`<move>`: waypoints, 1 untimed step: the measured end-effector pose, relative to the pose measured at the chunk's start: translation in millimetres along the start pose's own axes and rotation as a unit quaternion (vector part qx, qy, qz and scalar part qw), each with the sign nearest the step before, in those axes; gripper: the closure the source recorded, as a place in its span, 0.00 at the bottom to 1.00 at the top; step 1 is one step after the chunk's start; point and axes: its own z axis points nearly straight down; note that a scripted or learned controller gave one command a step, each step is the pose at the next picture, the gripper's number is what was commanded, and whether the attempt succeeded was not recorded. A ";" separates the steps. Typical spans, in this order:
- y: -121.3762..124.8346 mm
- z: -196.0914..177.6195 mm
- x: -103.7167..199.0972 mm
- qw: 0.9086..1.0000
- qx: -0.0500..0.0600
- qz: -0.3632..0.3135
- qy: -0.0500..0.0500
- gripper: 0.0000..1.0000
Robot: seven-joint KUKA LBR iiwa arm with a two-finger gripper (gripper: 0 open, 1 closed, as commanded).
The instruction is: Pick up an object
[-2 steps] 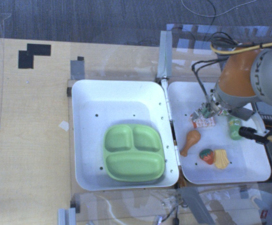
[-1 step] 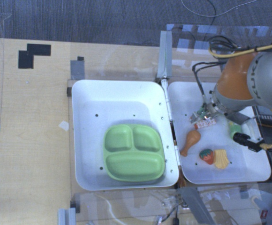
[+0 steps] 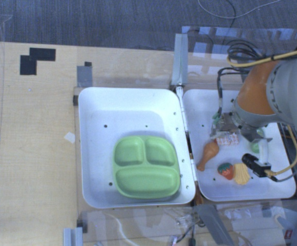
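On the left of the frame, the left bin [image 3: 87,147] is smooth white plastic with rounded corners. It holds only a green plate [image 3: 146,166], matte, rounded-square and split into three compartments, lying flat in the lower middle.

The right bin [image 3: 202,104] holds the small things. Furthest left is a brown drumstick toy [image 3: 208,154], smooth, with its fat end up and right and its thin end down and left, so its long axis runs diagonally. Just above and right of its fat end hangs the gripper [image 3: 223,126], low over the bin floor. Whether it is spread or pressed together cannot be told from this slant, and nothing shows pinched in it.

Directly below the gripper, touching or nearly so, lies a small pale packet [image 3: 227,139], crinkled and speckled, long axis roughly left to right. It looks the likeliest pick, with the drumstick second. Lower down sit a round red-and-green toy [image 3: 225,170] and, touching its right side, a yellow piece [image 3: 242,175]. A small green piece [image 3: 255,148] lies further right.
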 end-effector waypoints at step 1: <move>-2.0 2.1 1.3 1.000 0.004 0.000 0.001 0.00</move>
